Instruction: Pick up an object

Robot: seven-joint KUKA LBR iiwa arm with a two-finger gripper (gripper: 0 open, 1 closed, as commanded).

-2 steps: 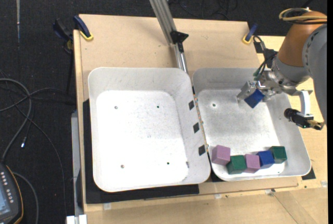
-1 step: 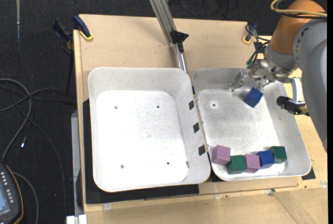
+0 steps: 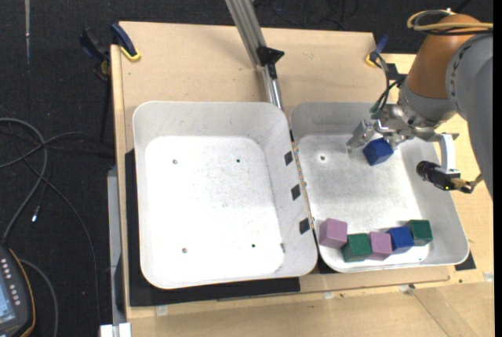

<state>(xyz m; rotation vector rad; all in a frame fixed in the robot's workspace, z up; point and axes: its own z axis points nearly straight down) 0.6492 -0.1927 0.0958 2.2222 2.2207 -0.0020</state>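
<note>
The arm [image 3: 459, 69] runs off the right edge.

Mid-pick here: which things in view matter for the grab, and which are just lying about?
In play:
gripper
blue cube at the gripper
right bin

Lying about:
two purple blocks
two green blocks
blue block in the row
left bin
clamps

The grey arm [image 3: 459, 77] reaches in from the right, its hand [image 3: 375, 141] angled down-left with a blue block [image 3: 378, 151] between its fingers.
</note>
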